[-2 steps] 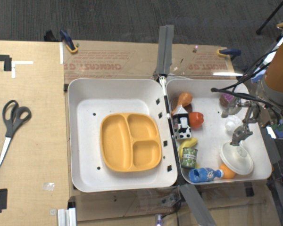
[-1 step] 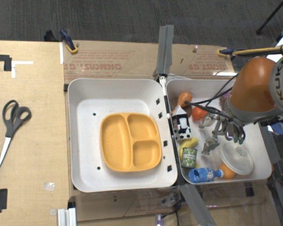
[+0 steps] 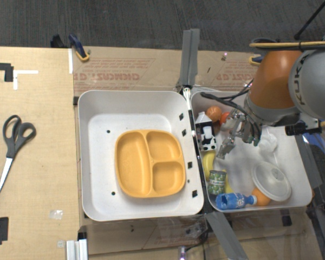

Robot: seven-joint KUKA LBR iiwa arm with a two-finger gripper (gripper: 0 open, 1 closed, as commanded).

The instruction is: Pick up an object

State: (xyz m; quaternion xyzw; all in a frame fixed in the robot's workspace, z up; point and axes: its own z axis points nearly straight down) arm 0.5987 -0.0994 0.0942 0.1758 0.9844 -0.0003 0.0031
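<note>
Two shallow white bins sit on the bench: the right bin (image 3: 299,202) holds one blue plastic bottle (image 3: 234,200), one green can (image 3: 217,181) and one clear lid (image 3: 271,181). Above them the gripper (image 3: 234,135) hovers, open, gripping nothing. One yellow divided plate (image 3: 150,162) fills the left bin (image 3: 92,145).

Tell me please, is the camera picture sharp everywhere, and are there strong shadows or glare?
Camera view: light is even and soft; the yellow plate and scissors look sharp. The gripper is slightly smeared, and the white lid nearly blends into the right bin.
</note>
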